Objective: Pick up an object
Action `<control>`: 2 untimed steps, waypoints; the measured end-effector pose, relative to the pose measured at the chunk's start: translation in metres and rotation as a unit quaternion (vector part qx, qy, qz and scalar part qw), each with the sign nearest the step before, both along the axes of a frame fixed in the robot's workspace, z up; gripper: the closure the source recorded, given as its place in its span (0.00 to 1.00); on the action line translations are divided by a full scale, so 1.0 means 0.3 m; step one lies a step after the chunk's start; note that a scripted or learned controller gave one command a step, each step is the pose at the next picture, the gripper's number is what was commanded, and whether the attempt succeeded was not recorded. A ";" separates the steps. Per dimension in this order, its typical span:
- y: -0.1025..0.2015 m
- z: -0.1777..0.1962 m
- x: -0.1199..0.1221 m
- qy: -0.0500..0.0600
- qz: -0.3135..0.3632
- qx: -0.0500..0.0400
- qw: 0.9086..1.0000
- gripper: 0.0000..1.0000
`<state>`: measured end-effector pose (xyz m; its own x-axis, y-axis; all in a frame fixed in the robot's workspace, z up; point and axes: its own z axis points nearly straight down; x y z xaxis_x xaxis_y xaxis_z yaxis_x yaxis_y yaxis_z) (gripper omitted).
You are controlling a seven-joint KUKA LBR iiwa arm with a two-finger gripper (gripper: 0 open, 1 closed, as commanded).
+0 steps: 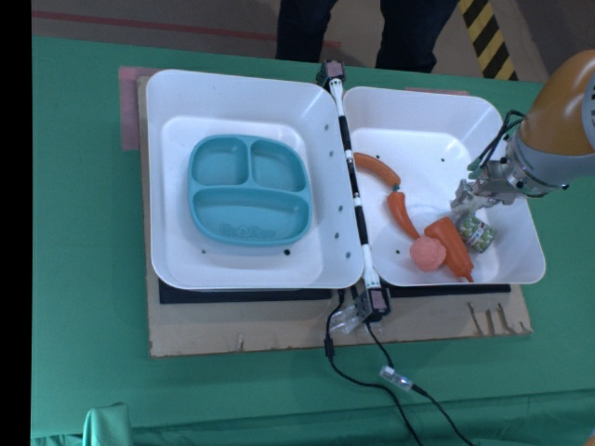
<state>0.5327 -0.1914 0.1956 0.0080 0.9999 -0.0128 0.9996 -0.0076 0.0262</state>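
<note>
Camera view puts the likeliest target, a small green-speckled jar (478,232), in the right bin (418,110) near its right wall, just beside a large carrot (450,243). The gripper (471,200) hangs right over the jar; whether it is released or clenched I cannot tell. A descent could go wrong: the jar lies tilted against the carrot, so it may roll away or the carrot may get nudged instead. A pink ball (428,254) touches the carrot; a smaller carrot (403,212) and a sausage (376,167) lie further left. A teal divided plate (249,190) sits in the left bin (186,96)
</note>
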 end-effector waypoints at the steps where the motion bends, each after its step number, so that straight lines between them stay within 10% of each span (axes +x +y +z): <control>1: 0.000 0.000 0.000 0.000 0.000 0.000 1.000 0.00; 2: 0.113 -0.031 -0.135 0.007 0.002 0.005 1.000 0.00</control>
